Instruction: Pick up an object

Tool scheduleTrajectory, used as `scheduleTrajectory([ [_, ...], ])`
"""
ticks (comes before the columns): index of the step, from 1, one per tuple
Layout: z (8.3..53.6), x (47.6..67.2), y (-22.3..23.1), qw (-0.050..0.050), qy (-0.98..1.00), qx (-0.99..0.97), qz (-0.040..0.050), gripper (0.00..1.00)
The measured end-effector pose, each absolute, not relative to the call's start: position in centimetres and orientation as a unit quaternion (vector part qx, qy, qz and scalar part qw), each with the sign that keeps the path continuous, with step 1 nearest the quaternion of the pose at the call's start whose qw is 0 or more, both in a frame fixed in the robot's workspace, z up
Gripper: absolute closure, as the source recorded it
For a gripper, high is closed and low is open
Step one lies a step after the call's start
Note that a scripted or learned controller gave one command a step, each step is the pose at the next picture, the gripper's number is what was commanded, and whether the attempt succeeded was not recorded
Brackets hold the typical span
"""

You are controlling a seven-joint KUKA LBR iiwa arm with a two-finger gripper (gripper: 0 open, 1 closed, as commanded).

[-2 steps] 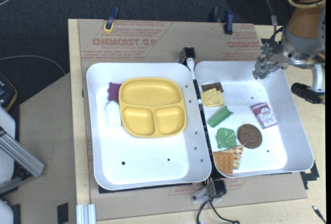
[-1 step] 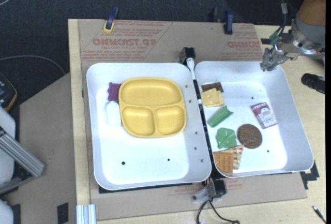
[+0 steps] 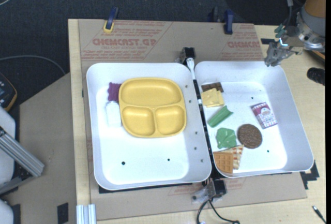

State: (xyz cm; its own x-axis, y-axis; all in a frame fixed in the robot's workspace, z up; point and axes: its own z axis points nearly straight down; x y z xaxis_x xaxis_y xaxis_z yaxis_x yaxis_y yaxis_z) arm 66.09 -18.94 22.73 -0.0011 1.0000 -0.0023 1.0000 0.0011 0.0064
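My gripper [image 3: 274,57] hangs at the upper right, just above the far right corner of the right bin [image 3: 289,93], with nothing seen between its fingers. In that bin lie a yellow cheese slice [image 3: 212,98] on a brown piece [image 3: 211,86], a green pod [image 3: 219,116], a green leaf shape [image 3: 225,137], a round brown cookie [image 3: 250,135], a waffle piece [image 3: 228,159] and a small red-and-white packet [image 3: 263,114]. All of these sit well below and left of the gripper.
The left bin [image 3: 150,161] holds a yellow divided tray [image 3: 152,105], with a purple item [image 3: 113,91] and a white item [image 3: 112,113] at its left side. Clamps [image 3: 109,20] stand along the back of the bench board.
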Motion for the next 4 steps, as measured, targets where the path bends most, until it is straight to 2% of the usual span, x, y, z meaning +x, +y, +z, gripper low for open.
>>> scheduleTrajectory([
  [1, 21.9, 64.1, -14.1, -0.002, 0.708, 0.706, -0.0005, 1.0],
  [2, 23.0, 62.6, -8.3, -0.002, 0.709, 0.705, 0.0004, 1.0],
  [4, 22.2, 61.7, 1.5, -0.002, 0.709, 0.705, -0.0002, 1.0],
])
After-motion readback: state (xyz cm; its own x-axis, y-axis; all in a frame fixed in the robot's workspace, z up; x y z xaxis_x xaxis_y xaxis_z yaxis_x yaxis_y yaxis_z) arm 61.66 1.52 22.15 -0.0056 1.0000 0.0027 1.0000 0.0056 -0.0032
